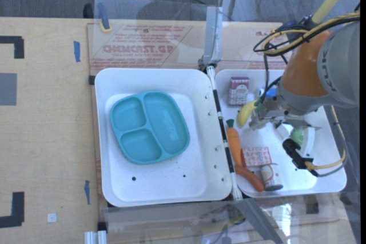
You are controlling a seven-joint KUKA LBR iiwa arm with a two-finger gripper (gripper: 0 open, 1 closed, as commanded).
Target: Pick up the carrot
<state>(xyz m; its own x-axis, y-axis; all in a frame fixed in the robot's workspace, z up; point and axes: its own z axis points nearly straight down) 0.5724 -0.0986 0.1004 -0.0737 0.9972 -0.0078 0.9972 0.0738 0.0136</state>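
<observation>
The carrot (233, 146), orange with a small green top, lies lengthwise along the left wall of the right bin (334, 177). My gripper (261, 116) hangs low over the middle of that bin, to the right of and slightly behind the carrot, and apart from it. It sits close beside a yellow banana (245, 114). The grey wrist with its orange band (302, 74) hides most of the gripper from above.
A red-orange sausage-like piece (250, 178) lies just in front of the carrot, with a red-white packet (256, 155) and a small can (270, 176) nearby. A pink carton (238, 90) stands at the back. A teal divided plate (150, 126) lies in the left bin (171, 191).
</observation>
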